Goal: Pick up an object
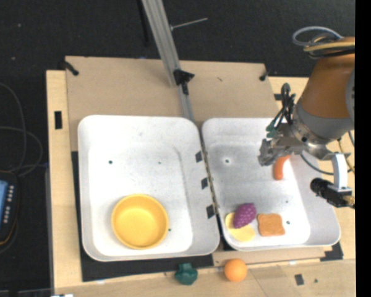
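Note:
My gripper hangs over the right bin, toward its right side. An orange, carrot-like piece lies just below and to the right of it, touching or nearly touching the gripper's tip. At the bin's front lie a purple grape bunch on a flat yellow piece, and a brown toast slice beside them. The left bin holds a yellow bowl at its front.
An orange ball and a small green object rest on the bench in front of the bins. A slanted metal pole rises behind the divider between the bins. Cables run along the arm at the right.

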`<state>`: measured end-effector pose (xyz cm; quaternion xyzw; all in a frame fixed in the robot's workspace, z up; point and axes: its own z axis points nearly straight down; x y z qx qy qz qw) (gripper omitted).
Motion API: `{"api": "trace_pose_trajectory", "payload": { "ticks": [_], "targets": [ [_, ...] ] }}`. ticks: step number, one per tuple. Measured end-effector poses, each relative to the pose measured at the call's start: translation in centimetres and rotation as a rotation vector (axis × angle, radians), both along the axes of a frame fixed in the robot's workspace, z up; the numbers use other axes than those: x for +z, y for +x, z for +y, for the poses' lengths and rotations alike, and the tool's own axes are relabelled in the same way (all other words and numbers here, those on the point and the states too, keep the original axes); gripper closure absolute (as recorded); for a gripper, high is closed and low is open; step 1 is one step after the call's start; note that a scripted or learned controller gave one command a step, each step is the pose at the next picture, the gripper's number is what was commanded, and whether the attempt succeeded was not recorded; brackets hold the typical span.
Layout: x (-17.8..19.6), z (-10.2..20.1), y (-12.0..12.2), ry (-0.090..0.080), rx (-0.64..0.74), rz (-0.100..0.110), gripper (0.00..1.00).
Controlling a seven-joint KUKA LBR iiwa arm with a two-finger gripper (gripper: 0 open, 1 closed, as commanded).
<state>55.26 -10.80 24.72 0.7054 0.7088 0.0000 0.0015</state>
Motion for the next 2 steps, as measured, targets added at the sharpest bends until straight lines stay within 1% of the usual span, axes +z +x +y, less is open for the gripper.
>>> {"api": "trace_pose_trajectory", "payload": {
  "ticks": [1,2],
  "targets": [
    [-1.1,5.2,-0.5,0.002,0.001,0.001,1.0],
    [-0.5,11.3,-0.5,0.005,0.004,-0.001,1.0]
  ]
}}
